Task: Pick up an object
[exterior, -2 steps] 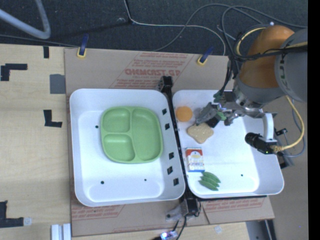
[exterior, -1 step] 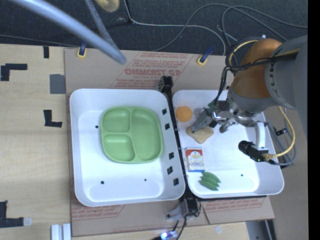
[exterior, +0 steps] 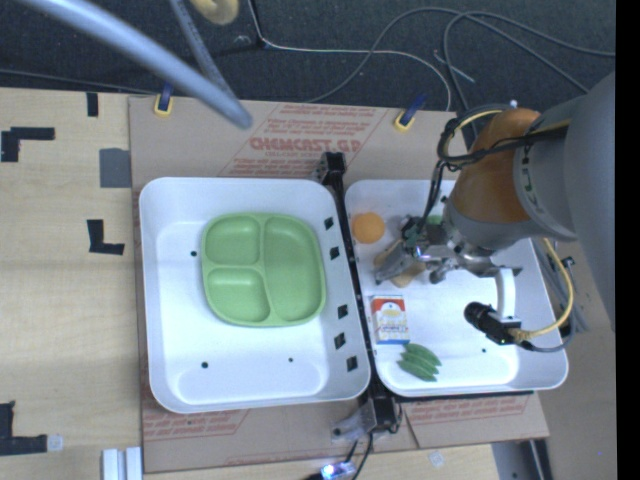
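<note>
My gripper is low in the right bin, near its left wall, on the grey arm with the orange band reaching in from the right. An orange ball lies just up and left of the gripper, close to it but apart. A small red and white box lies flat on the bin floor just below the gripper. Further down sits a green pea pod. The arm's wrist hides the bin floor behind the gripper.
The left bin holds a green divided plate. A black divider runs between the bins. Cables and a black connector hang from the arm over the right bin's right part.
</note>
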Motion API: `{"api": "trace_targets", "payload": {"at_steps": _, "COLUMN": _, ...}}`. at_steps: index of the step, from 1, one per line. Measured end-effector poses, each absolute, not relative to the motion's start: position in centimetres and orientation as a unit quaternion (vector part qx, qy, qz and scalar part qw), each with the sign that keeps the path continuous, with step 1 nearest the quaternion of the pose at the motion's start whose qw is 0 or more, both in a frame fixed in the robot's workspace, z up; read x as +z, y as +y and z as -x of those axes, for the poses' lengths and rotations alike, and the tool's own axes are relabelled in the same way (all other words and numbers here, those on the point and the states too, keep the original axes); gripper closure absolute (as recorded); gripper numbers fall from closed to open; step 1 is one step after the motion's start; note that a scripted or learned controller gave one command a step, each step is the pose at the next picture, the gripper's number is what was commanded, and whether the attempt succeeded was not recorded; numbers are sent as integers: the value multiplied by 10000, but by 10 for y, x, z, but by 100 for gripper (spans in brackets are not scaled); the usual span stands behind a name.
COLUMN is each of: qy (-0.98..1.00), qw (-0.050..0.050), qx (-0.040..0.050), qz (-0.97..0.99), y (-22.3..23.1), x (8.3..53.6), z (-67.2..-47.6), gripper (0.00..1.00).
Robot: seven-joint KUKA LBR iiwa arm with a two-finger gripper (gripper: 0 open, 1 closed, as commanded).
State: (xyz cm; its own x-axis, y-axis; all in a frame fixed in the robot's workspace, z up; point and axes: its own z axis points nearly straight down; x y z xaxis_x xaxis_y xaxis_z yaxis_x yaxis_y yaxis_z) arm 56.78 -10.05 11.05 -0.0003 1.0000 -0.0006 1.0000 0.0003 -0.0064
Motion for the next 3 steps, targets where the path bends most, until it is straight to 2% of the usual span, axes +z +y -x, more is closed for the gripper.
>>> {"api": "trace_targets", "payload": {"at_steps": 1, "qy": -7075, "qw": -1, "qx": 11, "qz": 7067, "y": -100, "x": 84, "z": -568, "gripper": 0}}
{"api": "trace_targets", "payload": {"at_steps": 2, "qy": -7078, "qw": -8, "qx": 2, "qz": 7064, "y": -100, "x": 95, "z": -568, "gripper": 100}}
{"api": "trace_targets", "payload": {"at_steps": 3, "qy": -7076, "qw": -6, "qx": -9, "qz": 7066, "y": -101, "x": 143, "z": -578, "gripper": 100}}
